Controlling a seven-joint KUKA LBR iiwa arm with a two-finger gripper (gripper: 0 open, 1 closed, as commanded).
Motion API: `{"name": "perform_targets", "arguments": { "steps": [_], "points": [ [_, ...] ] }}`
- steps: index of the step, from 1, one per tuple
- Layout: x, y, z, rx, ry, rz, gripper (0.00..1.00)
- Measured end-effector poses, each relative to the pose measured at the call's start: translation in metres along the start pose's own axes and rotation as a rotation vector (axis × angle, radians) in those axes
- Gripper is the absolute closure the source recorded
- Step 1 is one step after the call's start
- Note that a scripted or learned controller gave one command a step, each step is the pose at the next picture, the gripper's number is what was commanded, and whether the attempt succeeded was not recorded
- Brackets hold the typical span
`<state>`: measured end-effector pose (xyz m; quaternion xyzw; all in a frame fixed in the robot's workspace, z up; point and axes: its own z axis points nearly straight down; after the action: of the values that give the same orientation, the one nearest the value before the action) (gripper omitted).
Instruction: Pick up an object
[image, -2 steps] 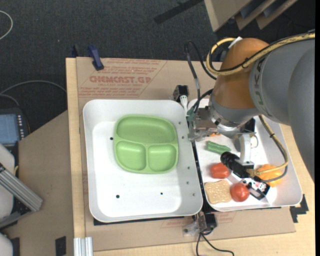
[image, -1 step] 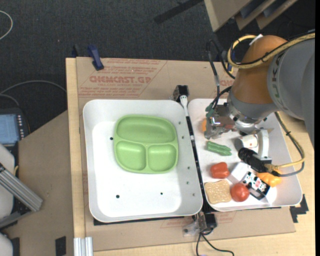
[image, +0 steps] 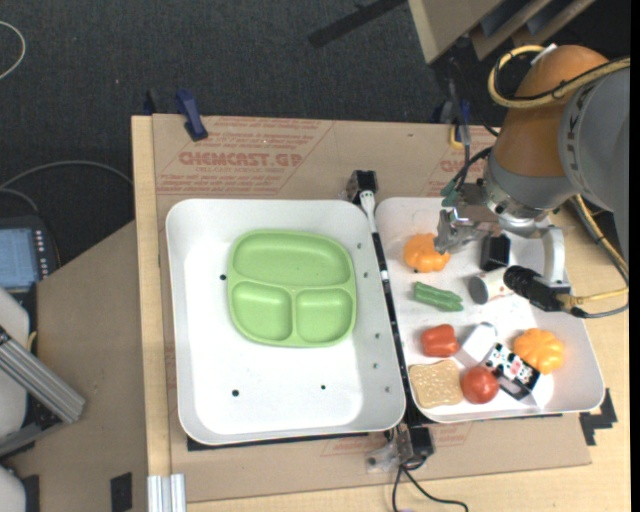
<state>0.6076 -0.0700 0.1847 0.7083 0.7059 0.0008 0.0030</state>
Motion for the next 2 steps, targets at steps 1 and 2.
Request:
{"name": "perform_targets", "arguments": {
  "steps": [1, 2],
  "points": [
    [-0.044, -0.013, 0.099, 0.014, 0.003, 0.002, 1.00],
    [-0.030, 0.020, 0.101, 0.002, 0.002, -0.005, 1.00]
  ]
}}
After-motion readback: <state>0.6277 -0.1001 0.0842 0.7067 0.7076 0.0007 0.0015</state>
